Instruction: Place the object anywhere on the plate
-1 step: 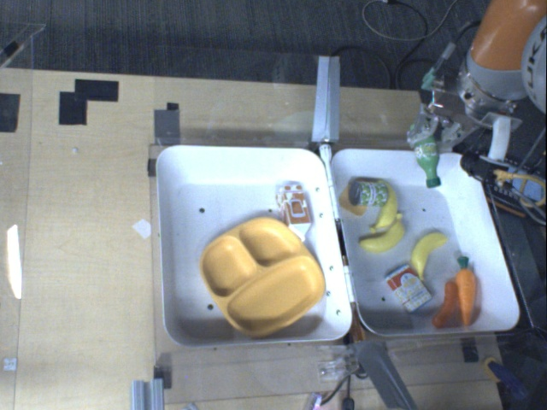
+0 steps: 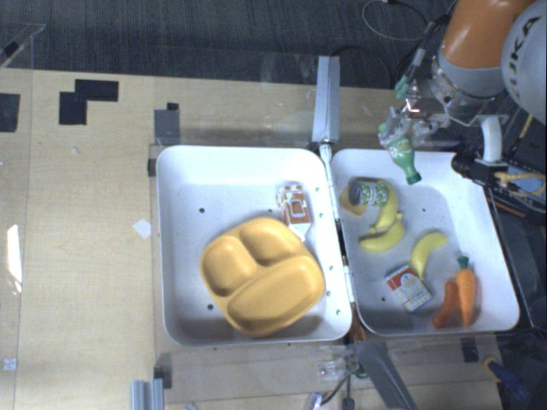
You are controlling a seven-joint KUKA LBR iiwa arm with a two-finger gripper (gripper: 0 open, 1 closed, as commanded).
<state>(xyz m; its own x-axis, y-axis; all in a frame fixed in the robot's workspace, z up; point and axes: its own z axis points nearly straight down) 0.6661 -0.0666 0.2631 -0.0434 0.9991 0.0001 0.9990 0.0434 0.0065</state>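
Note:
A yellow plate (image 2: 261,276) with three sections lies in the left bin (image 2: 184,229), toward its front. My gripper (image 2: 400,137) hangs over the far edge of the right bin (image 2: 496,254). It is shut on a small green bottle (image 2: 407,162), which dangles below the fingers, tilted, with its lower end toward the bin's back wall. The gripper and bottle are well to the right of the plate and farther back.
A small orange-and-white carton (image 2: 295,205) lies in the left bin just behind the plate. The right bin holds a green-labelled can (image 2: 369,193), two bananas (image 2: 385,227) (image 2: 426,251), a small carton (image 2: 408,287) and carrots (image 2: 458,297). A metal divider post (image 2: 326,101) stands between the bins.

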